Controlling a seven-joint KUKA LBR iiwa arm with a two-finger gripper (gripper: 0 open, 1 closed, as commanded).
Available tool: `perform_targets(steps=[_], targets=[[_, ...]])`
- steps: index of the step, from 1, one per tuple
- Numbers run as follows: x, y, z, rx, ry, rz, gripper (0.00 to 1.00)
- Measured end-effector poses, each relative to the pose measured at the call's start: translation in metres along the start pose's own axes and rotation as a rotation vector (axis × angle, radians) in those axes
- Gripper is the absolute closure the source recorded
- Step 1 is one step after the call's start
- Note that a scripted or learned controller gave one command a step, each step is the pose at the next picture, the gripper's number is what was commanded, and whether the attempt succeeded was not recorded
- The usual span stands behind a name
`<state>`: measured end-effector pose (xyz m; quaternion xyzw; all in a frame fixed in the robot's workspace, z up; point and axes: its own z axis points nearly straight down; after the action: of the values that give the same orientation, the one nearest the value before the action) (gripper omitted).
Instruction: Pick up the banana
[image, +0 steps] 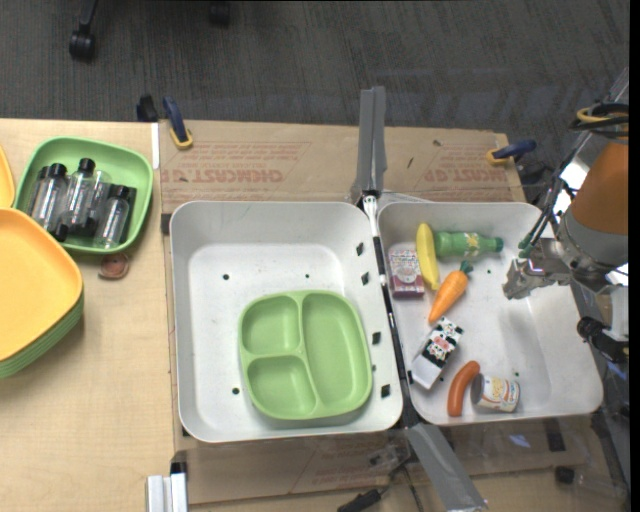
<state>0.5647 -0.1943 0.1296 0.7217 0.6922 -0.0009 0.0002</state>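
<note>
The yellow banana (427, 255) lies in the right bin (540, 345), near its back left, between a pink packet and a green bottle. My gripper (519, 279) hangs over the right side of that bin, well to the right of the banana and apart from it. Nothing shows between its tips.
Near the banana lie a green bottle (465, 243), a carrot (448, 295), a pink packet (404, 272), a cow-print carton (438, 350), a sausage (461, 388) and a small can (499, 393). The left bin (200, 300) holds a green divided plate (305, 352).
</note>
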Motion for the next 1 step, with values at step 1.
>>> perform_targets(steps=[1], targets=[[0.0797,-0.0519,0.039,0.003,0.002,-0.034,1.0]])
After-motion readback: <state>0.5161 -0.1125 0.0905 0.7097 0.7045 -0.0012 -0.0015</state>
